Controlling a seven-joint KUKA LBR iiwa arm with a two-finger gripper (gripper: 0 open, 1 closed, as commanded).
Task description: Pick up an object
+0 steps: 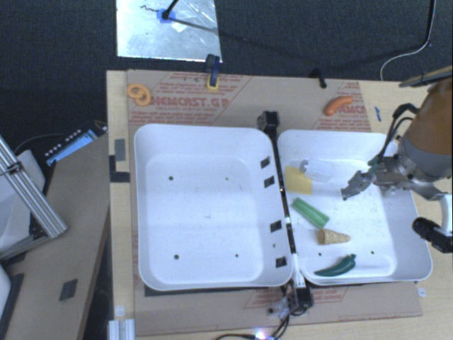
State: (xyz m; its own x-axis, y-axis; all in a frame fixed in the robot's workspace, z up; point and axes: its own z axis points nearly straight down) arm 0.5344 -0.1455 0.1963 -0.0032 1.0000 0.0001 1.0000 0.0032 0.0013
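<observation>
The right bin (396,261) holds a yellow wedge (298,181), a clear plastic bottle (327,169), a light green stick (310,212), a small tan cone (333,237) and a dark green pepper (337,265). My gripper (352,188) hangs over the middle of that bin, to the right of the bottle and the wedge, its grey fingers pointing left and down. I see nothing between the fingers.
The left bin (205,204) lies beside the right one, with a black hinge strip (279,204) between them. On the cardboard at the back lie an orange sausage (338,105), a pretzel shape (139,93) and a yellow clamp (212,75).
</observation>
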